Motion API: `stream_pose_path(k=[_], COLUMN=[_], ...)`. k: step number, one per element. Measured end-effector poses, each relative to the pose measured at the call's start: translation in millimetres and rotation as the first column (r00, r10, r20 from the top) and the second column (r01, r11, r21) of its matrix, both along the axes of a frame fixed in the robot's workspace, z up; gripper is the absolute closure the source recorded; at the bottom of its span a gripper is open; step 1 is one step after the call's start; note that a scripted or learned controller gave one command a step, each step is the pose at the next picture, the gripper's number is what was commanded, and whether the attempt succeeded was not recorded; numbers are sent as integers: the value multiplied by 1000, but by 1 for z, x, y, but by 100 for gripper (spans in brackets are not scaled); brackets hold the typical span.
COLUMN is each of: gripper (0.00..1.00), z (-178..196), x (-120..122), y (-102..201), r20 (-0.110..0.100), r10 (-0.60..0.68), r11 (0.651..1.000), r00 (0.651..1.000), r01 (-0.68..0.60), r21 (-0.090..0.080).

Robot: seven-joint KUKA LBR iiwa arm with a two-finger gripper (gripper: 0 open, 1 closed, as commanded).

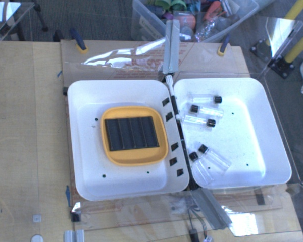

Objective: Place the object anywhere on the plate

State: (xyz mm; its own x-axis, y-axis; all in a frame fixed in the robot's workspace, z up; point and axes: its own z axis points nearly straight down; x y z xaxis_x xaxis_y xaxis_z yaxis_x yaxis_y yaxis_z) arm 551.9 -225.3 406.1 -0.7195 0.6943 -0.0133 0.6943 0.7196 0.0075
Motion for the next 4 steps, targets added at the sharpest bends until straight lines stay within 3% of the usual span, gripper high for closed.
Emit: stream_pose_path(k=[1, 2, 3, 4], gripper=[100, 100, 100, 0], z=[-218, -104, -248, -248], x=[-50, 9, -56, -56], y=[3, 3, 1, 1], r20=[-12, -10, -13, -13], r10=[38, 106, 435, 435], r11=[999, 994, 900, 900], r00=[999, 994, 900, 900], r01=[-38, -106, -435, -435], r21=[4, 3, 4, 4])
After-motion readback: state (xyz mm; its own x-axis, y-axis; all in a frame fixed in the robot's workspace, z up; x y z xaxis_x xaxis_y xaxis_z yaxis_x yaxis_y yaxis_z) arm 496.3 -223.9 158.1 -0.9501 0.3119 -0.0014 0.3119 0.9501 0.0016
